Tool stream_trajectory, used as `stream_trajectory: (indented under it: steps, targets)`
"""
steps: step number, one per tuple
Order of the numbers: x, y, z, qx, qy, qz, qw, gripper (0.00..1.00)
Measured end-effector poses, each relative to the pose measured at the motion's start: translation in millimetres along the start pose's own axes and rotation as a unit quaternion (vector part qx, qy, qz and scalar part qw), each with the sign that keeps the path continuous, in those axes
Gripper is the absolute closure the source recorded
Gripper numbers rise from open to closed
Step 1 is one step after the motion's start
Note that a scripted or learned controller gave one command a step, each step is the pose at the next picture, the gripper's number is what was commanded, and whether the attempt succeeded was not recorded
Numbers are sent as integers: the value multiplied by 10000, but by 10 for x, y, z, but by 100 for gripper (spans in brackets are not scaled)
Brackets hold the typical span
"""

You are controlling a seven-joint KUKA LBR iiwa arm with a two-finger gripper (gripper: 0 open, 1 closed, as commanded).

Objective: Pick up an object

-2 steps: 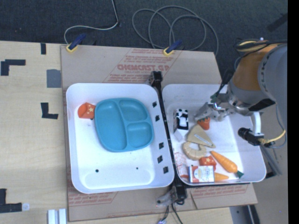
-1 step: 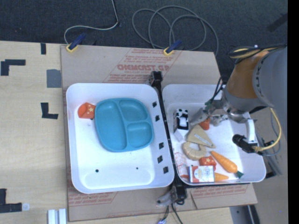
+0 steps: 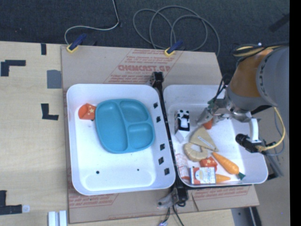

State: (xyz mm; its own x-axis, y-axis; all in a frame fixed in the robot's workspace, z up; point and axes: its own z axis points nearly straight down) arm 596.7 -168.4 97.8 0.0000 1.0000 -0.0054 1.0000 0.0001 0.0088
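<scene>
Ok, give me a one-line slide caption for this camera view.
KUKA arm's gripper low in the right bin above toy food; blue divided plate in the left bin.

Arm (image 3: 256,79): extended in from the right — orange band uppermost.
Gripper (image 3: 209,117): lowered, pointed leftward.

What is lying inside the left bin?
The left bin holds a blue divided plate, with a small orange-red item touching its left edge. Whatever lies under the plate is covered.
</scene>
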Motion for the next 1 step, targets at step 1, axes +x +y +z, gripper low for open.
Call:
stream_trajectory:
  steps: [1]
  targets:
    - [589, 248, -710, 38, 29, -13, 10000, 100]
